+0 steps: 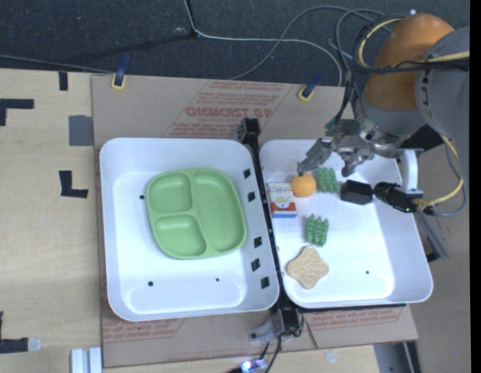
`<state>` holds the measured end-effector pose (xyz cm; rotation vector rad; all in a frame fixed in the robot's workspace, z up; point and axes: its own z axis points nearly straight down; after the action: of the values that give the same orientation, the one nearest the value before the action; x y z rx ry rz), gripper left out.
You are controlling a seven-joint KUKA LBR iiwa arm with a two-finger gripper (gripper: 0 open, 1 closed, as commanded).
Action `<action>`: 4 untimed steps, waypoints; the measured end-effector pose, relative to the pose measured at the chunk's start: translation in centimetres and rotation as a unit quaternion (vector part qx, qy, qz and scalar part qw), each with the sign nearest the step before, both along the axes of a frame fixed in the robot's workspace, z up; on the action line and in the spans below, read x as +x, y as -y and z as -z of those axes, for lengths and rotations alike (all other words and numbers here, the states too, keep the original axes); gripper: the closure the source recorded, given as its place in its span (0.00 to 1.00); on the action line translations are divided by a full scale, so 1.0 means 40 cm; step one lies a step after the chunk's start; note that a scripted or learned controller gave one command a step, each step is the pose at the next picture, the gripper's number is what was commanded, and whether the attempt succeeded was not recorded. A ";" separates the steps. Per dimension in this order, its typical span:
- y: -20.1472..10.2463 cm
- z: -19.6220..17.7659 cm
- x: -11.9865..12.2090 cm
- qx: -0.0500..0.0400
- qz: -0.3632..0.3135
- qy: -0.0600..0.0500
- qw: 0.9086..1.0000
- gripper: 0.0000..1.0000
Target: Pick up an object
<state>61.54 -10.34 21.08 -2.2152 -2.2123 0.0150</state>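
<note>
Counts: two white bins, one green plate, five small items, one gripper.

Left bin (116,208) is holding a single green divided plate (196,213), three compartments, lying flat near the middle of the bin floor. Nothing is sitting on the plate.

Right bin (395,270) is carrying all the small stuff. Going left to right: a small carton (281,198) with red and blue print is sitting against the left wall, an orange ball (303,186) is touching its upper right side, a tan cracker-shaped piece (307,266) is lying near the front, one green ridged toy (317,230) is sitting mid-bin, and a second green ridged toy (326,180) is lying just right of the ball. So two green toys, one of everything else.

Gripper (334,160) is hanging over the back of the right bin, just above the ball and the upper green toy. Fingers are standing spread apart, nothing pinched between them. Arm is coming in from the right, orange band at the top right corner.
</note>
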 end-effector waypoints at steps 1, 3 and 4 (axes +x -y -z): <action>0.000 -0.018 0.007 -0.001 -0.001 0.006 1.000 0.00; 0.003 0.239 -0.013 -0.001 -0.001 0.004 1.000 0.00; 0.003 0.309 -0.009 0.000 -0.001 0.008 1.000 0.00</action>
<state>61.17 -10.47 8.71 -2.2218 -2.2231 -0.0023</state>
